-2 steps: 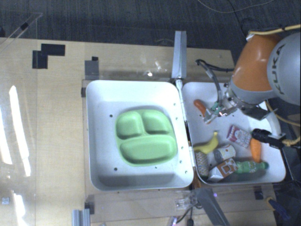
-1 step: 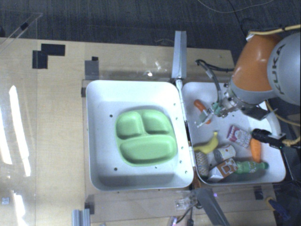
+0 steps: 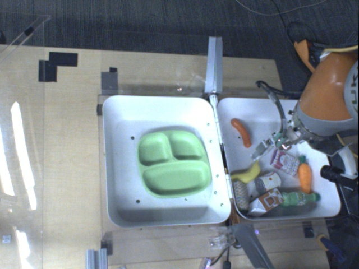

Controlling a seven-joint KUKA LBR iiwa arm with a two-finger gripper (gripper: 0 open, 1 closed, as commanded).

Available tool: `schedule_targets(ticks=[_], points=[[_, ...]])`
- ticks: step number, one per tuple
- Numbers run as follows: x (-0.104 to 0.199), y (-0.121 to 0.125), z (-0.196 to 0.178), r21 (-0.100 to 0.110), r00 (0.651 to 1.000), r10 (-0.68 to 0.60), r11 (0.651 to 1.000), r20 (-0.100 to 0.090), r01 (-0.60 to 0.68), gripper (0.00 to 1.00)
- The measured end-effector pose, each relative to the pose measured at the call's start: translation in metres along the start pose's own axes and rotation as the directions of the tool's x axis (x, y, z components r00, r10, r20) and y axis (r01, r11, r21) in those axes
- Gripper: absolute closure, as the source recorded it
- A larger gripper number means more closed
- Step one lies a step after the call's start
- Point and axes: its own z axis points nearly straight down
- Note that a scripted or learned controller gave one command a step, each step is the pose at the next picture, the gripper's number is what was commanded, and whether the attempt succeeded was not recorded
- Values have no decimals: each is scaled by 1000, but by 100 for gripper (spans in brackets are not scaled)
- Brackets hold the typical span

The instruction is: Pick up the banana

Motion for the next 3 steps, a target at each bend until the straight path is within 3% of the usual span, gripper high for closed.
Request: schedule_targets(ticks=[1,2,3], points=[[3,-8,76,2,997,80,997,-2,-80,0],[5,-12,97,-8,982,191,982,0,-191,0],[4,-9,86,-15,982,188,982,1,-188,100]])
